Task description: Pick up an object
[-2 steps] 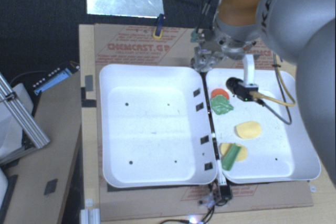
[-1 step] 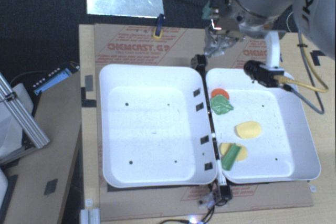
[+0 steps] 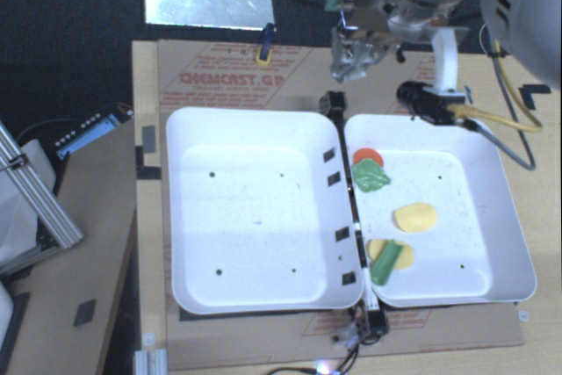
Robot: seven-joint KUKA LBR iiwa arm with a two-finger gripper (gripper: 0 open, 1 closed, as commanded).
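Gripper (image 3: 356, 61) hovering above bins, finger state unclear; should be descending squarely over the isolated yellow piece (image 3: 414, 217) in right bin (image 3: 492, 189).

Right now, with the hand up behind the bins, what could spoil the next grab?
1. The green leaf overlaps the red piece, so a descent there may catch both or neither.
2. Both lie close to the right bin's inner wall, which could block a finger.
3. The green stick lies across a yellow piece; the yellow lump lies apart, a safer target.
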